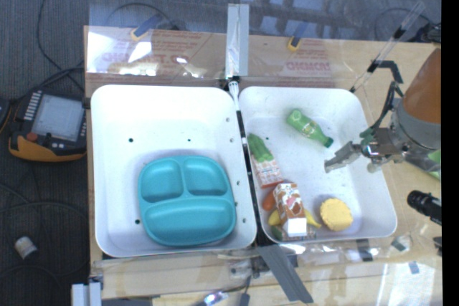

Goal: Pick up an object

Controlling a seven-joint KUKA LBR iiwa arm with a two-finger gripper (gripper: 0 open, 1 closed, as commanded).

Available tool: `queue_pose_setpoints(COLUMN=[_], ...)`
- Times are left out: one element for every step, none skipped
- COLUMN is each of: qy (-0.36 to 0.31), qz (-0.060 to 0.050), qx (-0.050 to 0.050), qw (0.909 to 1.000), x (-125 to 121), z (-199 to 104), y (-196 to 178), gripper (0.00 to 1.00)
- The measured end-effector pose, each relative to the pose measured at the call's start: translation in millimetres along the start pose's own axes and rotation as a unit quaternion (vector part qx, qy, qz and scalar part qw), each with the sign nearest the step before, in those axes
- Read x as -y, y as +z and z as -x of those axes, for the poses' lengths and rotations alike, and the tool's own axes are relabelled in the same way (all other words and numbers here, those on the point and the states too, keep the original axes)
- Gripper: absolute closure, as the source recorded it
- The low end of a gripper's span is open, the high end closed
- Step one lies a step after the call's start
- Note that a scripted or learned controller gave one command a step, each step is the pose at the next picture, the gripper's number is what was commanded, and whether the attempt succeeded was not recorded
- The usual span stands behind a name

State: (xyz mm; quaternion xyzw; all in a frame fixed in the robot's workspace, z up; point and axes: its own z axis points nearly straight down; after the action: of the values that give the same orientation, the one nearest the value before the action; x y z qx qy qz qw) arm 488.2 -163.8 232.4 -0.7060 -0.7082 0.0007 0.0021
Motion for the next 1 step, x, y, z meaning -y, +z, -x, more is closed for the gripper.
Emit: queue_pose_setpoints(qy=[-0.094], qz=[0.001], qx=[0.003], qw=[0.9955], x=[-138.6], z=[28.3], y=[39.5], gripper=[0.00])
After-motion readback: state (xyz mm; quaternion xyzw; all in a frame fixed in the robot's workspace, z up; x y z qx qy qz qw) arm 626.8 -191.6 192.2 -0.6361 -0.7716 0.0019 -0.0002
